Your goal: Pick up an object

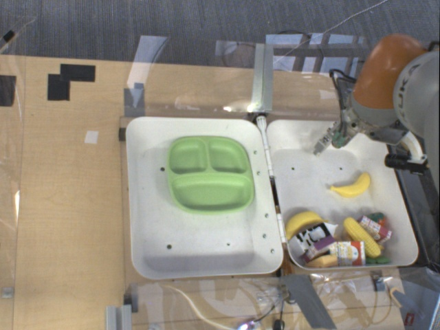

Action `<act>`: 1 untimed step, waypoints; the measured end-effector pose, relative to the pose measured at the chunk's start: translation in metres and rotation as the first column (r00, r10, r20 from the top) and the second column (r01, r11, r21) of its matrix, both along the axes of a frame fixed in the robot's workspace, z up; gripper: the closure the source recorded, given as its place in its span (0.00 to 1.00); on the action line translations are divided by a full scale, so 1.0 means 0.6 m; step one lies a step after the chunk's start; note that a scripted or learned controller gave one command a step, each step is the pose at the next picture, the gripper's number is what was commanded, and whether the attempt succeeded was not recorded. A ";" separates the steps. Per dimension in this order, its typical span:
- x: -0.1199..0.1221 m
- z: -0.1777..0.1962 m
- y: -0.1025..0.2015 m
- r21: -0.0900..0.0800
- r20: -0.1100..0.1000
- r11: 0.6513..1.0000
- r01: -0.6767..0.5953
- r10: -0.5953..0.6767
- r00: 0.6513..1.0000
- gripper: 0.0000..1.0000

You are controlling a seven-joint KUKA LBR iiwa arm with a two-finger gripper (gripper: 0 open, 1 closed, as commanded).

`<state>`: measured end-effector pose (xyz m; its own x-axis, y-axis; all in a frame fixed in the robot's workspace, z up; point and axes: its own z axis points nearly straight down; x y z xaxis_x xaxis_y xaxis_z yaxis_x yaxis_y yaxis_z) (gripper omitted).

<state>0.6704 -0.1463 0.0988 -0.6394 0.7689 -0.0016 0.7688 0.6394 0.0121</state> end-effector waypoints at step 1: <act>-0.054 0.230 0.004 -0.009 0.003 0.999 -0.054 0.054 0.999 1.00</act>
